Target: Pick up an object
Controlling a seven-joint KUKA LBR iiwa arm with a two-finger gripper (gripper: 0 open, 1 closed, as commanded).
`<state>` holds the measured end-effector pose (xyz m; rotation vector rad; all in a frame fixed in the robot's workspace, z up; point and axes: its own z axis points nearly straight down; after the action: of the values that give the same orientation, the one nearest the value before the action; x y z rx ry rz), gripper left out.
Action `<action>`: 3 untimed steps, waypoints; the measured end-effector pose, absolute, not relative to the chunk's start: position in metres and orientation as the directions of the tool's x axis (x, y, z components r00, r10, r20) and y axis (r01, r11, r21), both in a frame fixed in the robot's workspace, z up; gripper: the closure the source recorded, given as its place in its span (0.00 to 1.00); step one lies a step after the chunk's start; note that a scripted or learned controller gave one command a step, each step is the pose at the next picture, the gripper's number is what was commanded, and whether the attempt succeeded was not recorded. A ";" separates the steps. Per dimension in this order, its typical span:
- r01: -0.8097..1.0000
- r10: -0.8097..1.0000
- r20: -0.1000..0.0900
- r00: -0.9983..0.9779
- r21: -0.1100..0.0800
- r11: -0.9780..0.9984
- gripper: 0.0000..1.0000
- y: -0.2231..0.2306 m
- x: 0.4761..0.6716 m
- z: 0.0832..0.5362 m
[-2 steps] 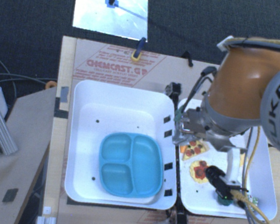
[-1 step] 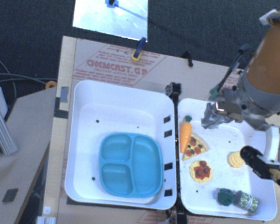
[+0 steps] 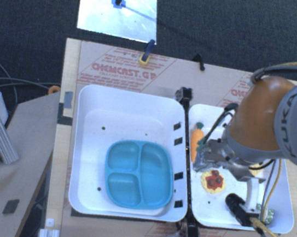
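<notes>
Overhead view of the tabletop [image 3: 60, 146] with two shallow white bins side by side. The left white bin [image 3: 88, 134], centre of the frame, holds a light blue three-compartment plastic plate [image 3: 139, 173] lying flat in its lower half. The right white bin [image 3: 284, 217], at right of the frame, holds a small orange carrot-shaped toy [image 3: 196, 136] beside its left wall and a yellow disc with a red topping [image 3: 213, 181] lower down, near its middle. The grey and orange arm [image 3: 272, 120] enters from the right. Its gripper [image 3: 202, 157] sits low over the right bin, between carrot and disc, close to both. Whether the gripper is apart or together cannot be told, and nothing is seen held in it.
</notes>
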<state>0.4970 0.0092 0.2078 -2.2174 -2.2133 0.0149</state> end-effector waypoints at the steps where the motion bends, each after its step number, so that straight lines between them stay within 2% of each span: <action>1: 1.000 1.000 0.003 -0.007 0.023 0.007 1.00 0.025 0.506 0.439; 2: 1.000 1.000 0.000 -0.006 -0.007 0.006 1.00 0.050 0.485 0.343; 3: 1.000 1.000 -0.003 0.010 0.002 -0.010 1.00 -0.057 0.486 0.342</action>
<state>0.4863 -0.0571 0.3421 -2.2353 -2.2133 0.0010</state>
